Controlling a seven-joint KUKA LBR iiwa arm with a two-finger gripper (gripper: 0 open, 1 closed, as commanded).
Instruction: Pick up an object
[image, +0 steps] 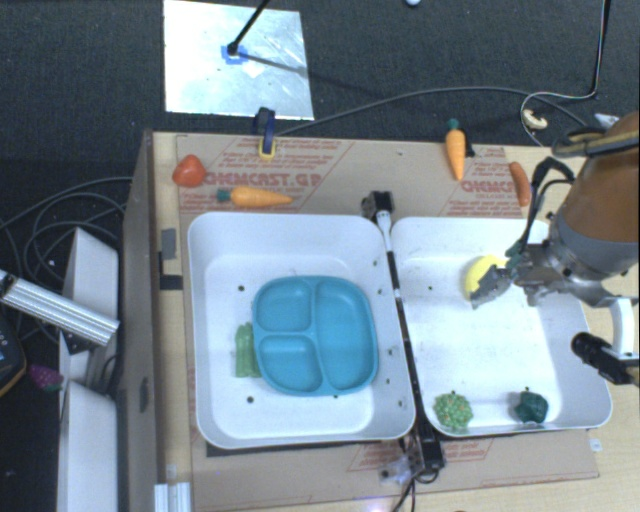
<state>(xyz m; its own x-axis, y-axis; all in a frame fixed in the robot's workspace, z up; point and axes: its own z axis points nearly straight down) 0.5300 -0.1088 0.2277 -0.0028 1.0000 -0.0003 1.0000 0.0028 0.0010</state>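
In the right bin (500, 352), a yellow object (482, 270) lies near the back left part. My gripper (492, 288) reaches in from the right and sits right at this yellow object, its dark fingertips overlapping the object's lower right side. A light green bumpy object (453, 410) and a dark green object (530, 407) rest near the right bin's front edge, well away from the gripper. The arm's orange band (608, 195) and grey wrist hang over the bin's right side.
The left bin (215, 330) holds a blue divided plate (314, 334) with a green strip (245, 350) beside its left edge. On the cardboard behind the bins lie carrots (258, 197) (456, 150), a red object (188, 171) and an orange piece (519, 183). Cables run at the back.
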